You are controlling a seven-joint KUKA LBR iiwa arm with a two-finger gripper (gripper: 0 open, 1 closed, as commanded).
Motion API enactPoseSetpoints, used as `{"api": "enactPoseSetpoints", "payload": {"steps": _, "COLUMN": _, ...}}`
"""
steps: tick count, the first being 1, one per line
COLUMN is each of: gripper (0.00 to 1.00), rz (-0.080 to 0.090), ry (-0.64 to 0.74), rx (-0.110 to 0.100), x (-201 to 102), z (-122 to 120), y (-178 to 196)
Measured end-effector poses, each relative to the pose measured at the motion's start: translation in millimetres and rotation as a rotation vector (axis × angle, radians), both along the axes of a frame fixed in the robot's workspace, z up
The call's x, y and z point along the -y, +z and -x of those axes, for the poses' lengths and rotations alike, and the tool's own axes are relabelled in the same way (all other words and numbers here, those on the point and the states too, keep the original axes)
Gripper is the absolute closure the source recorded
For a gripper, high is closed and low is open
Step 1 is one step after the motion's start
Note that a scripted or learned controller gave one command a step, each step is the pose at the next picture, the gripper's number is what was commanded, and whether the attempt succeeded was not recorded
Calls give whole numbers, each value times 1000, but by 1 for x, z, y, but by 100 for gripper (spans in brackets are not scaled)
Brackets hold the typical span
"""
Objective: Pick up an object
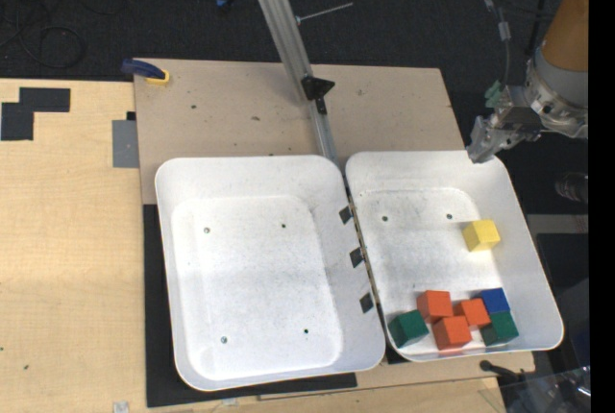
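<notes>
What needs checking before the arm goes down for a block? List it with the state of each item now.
1. Target in plain sight: small yellow cube lies alone in the right shallow white bin: ok.
2. Room around the target: apart from the other blocks: ok.
3. Other blocks: the orange cubes, green cubes and blue cube sit packed together at the near edge: not ok for a clean grasp.
4. Gripper above the target: it is at the bin's far right corner: not ok.
5. Gripper state: cannot tell.
</notes>
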State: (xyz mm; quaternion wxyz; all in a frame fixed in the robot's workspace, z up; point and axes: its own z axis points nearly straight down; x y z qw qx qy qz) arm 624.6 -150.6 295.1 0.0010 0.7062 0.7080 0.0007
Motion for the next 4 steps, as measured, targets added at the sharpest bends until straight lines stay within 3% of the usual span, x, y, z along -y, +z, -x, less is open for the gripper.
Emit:
{"api": "enactPoseSetpoints", "payload": {"steps": 2, "gripper": 100, "rz": -3, "ry": 2, "rx": -9, "x": -108, "z": 37, "y": -38}}
{"api": "enactPoseSetpoints", "payload": {"steps": 4, "gripper": 100, "rz": -2, "ry": 0, "rx": -9, "x": -186, "z": 87, "y": -63}}
